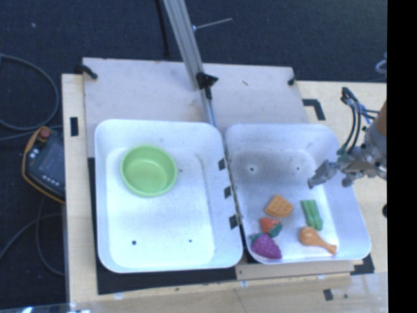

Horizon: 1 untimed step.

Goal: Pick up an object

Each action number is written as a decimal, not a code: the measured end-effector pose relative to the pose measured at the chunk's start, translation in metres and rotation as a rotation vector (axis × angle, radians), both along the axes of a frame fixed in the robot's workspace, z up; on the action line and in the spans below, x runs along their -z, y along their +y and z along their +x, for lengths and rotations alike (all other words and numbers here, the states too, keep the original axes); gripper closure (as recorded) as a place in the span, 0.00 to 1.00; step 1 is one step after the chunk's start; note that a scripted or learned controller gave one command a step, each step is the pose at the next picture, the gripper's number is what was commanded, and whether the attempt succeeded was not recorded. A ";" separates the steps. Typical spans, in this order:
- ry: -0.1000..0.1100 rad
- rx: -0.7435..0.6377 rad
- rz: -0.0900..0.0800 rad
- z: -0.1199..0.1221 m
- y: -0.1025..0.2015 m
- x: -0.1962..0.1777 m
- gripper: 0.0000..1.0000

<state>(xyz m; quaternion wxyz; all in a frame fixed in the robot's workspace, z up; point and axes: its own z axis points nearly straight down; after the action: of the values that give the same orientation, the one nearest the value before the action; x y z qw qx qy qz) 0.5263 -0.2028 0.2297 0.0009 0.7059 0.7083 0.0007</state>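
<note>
The gripper [332, 174] hangs over the right-hand bin [260, 149], near its right wall, with the arm [373, 142] reaching in from the right edge and a bundle of cables looping above the wrist. Its two grey fingers look spread apart, one pointing left toward the middle of the bin and the other down by the wall, and nothing sits between them.

Below the gripper, toward the near end of that bin, lies a small cluster of toy food. Closest is a green vegetable piece [311, 214], lying lengthwise just under the gripper but apart from it. To its left is an orange waffle-like wedge [279, 206]. Below the green piece rests an orange drumstick [317, 239], its thin end pointing toward the bin's right corner. Left of that are a small red strawberry with a green top [270, 226] and, just beneath it, a purple bunch of grapes [266, 246] at the bin's near rim; those two look to be touching. The far half of this bin is bare white with a grey scuffed patch.

The left bin [163, 233] sits edge to edge with the right one and carries a light green bowl [149, 169], upright, toward its far left part.

Both bins rest on the pale desk [150, 90]. A slanted metal rail [182, 31] comes down from the top to the seam between the bins. A handheld controller with an orange rim [43, 162] lies off the desk's left side on the dark floor.
</note>
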 end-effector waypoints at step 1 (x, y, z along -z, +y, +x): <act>0.000 0.001 0.000 0.000 0.000 0.000 0.00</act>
<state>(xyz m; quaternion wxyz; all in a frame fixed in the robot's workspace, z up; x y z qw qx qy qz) 0.5263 -0.2029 0.2298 0.0009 0.7062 0.7080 0.0008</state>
